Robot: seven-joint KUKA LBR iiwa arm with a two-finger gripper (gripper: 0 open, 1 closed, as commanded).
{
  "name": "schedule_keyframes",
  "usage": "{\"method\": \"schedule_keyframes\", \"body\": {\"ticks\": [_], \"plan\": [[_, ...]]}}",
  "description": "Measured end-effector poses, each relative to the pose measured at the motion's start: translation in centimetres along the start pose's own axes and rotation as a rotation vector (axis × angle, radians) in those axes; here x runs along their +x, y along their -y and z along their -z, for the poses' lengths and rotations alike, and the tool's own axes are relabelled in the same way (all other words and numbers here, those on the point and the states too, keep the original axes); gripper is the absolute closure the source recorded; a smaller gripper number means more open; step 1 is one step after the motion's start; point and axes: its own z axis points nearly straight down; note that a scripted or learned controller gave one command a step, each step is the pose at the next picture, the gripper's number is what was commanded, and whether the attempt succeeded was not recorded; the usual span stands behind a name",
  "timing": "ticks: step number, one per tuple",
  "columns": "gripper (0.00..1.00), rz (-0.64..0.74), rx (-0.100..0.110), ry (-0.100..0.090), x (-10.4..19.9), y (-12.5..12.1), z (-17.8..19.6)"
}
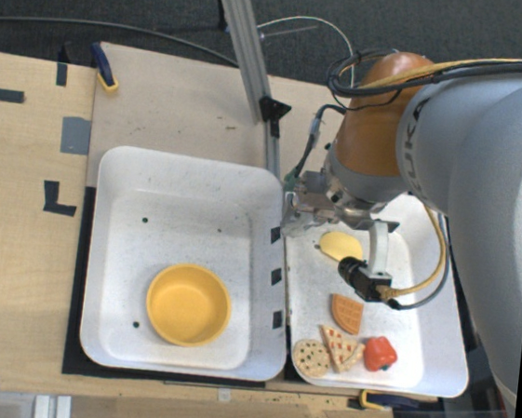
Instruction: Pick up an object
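Fingers of the grey two-finger gripper [334,229]: spread cannot be told, seemingly above pale yellow oval toy [341,247]; centre squarely over it before closing.

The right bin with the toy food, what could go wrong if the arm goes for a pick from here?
1. The round cookie-like piece, the pizza-shaped wedge and the red pepper-like toy sit close together, so a grasp might nudge neighbours.
2. The pale yellow flat piece lies partly under the end effector and looks thin, so it could slip.
3. The end effector works near the right white bin's inner wall; contact seems possible.
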Motion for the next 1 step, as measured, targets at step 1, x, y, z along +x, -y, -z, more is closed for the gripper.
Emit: {"method": "schedule_keyframes", "body": {"ticks": [1], "plan": [[1.0, 0.001, -0.003, -0.001, 5.03, -1.9, 1.84]]}}
